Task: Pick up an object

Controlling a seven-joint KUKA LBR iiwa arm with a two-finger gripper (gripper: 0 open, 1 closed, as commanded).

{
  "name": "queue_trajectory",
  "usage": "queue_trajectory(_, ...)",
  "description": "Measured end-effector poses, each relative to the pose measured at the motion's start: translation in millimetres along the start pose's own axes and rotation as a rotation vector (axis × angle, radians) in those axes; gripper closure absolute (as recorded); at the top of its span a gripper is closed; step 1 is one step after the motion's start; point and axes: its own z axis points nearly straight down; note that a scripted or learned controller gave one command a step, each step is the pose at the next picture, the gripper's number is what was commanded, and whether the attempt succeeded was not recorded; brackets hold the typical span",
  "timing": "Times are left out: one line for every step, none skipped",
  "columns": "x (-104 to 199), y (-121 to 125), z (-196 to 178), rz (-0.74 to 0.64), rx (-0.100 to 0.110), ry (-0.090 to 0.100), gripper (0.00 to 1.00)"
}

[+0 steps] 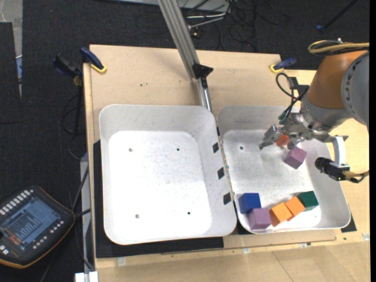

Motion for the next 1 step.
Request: queue_trajectory(-0.7, 2.1, -14.9, 0.000, -0.008, -0.002, 1.00)
